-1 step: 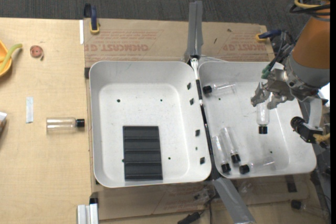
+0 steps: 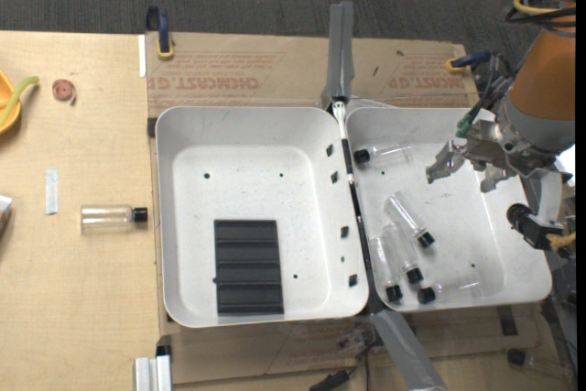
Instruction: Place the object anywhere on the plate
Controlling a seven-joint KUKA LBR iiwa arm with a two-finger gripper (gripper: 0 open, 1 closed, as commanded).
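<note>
A black ribbed plate (image 2: 246, 267) lies flat in the left bin (image 2: 183, 142), near its front wall. Several clear vials with black caps lie in the right bin (image 2: 513, 293): one vial (image 2: 382, 155) at the back left, one vial (image 2: 406, 221) in the middle, and a cluster (image 2: 403, 268) near the front. My gripper (image 2: 465, 175) hangs over the back right part of the right bin, to the right of the back vial. Its fingers are spread open and nothing is between them.
A clear bottle with a black cap (image 2: 112, 215) lies on the wooden bench left of the bins. A yellow object (image 2: 9, 101) and a small red disc (image 2: 62, 90) sit at the far left. Blue-and-yellow clamps (image 2: 159, 34) hold the cardboard behind the bins.
</note>
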